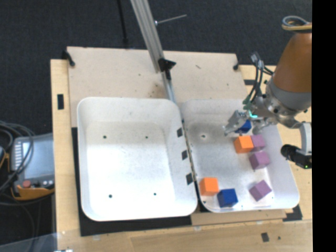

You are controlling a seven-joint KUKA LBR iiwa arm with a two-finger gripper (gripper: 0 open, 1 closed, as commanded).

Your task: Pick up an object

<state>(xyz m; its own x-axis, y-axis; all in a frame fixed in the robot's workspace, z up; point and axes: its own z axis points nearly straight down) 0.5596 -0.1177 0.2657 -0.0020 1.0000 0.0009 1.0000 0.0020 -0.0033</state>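
1. Your gripper (pixel 240 124) sits low in the right bin (pixel 210 140), over a blue block (pixel 244 126).
2. You cannot tell its grip state.
3. Just beside it you have an orange cube (pixel 243 144) and purple cubes (pixel 258 141).

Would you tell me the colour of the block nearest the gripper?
Blue, in the camera view, right beside the gripper.

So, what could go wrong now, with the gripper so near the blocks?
The gripper hangs over a tight cluster: a blue block touching an orange block beside a purple block. The fingers may push neighbours instead of grasping one. A block might also slide toward the bin wall.
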